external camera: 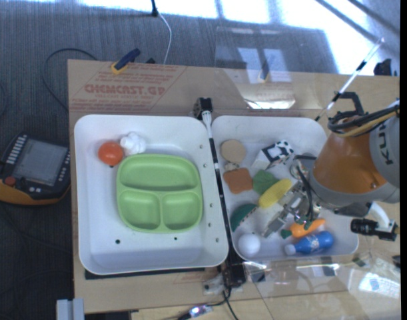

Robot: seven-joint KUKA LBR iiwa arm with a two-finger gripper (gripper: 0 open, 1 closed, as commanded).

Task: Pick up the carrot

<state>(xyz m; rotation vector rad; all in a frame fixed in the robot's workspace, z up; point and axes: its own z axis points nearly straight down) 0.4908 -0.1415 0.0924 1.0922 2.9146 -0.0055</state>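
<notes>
Right bin [323, 133] holds carrot [306, 229] (beside hand [283, 219]).

The arm [383, 159] is a thick grey tube with a broad orange band above the wrist, dark lettering on its side, black cables looping over it, and a metallic tool [283, 217].

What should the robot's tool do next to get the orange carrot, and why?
Probably lower a little straight onto the small orange carrot. The tool sits just beside it in the right white bin, and the blue bottle-shaped toy crowds the carrot's near side.
</notes>
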